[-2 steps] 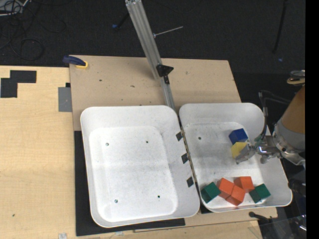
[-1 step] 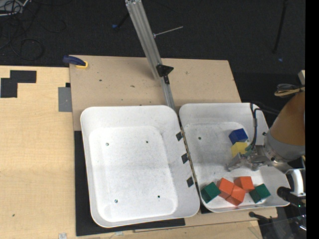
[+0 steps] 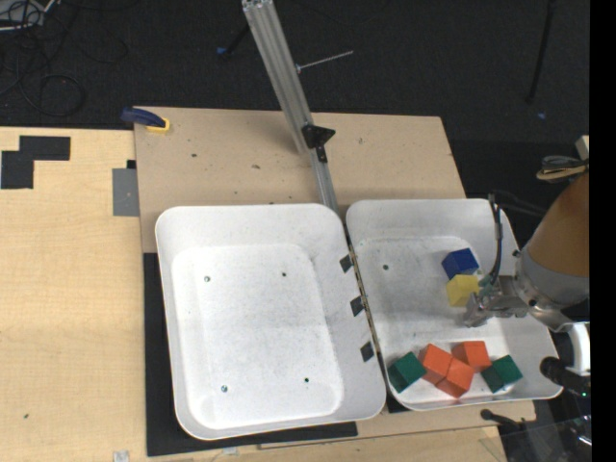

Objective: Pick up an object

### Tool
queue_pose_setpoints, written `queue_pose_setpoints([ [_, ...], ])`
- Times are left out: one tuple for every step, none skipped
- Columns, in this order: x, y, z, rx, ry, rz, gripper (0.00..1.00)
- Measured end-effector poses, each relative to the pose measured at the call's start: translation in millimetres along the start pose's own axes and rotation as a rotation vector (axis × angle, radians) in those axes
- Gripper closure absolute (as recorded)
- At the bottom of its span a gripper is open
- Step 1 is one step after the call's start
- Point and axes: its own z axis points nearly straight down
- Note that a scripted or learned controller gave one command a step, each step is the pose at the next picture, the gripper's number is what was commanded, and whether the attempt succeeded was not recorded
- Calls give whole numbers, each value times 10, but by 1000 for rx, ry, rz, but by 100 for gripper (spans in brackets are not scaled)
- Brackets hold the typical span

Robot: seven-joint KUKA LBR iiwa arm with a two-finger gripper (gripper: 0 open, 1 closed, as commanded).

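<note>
In the right bin (image 3: 414, 224) lie a blue block (image 3: 460, 262) and a yellow block (image 3: 463, 288) close together near its right side. Along the bin's front edge sit a dark green block (image 3: 406, 370), several orange blocks (image 3: 449, 366) and a second green block (image 3: 500, 372). My gripper (image 3: 478, 310) reaches in from the right and hangs just beside and below the yellow block, its tips low over the bin floor. I see nothing clearly held between them.
The left bin (image 3: 252, 320) lies beside the right one, joined by black clips (image 3: 356, 304). A slanted aluminium rail (image 3: 285, 70) rises behind the bins. A blue and yellow clamp (image 3: 145, 118) rests at the bench's back left corner.
</note>
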Motion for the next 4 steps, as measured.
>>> queue_pose_setpoints([
  [12, 35, -425, -5, -2, -12, 100],
  [3, 43, -951, -7, -3, -10, 100],
  [484, 110, -1084, -4, 0, -14, 100],
  [977, 230, -1187, -4, 1, -14, 100],
])
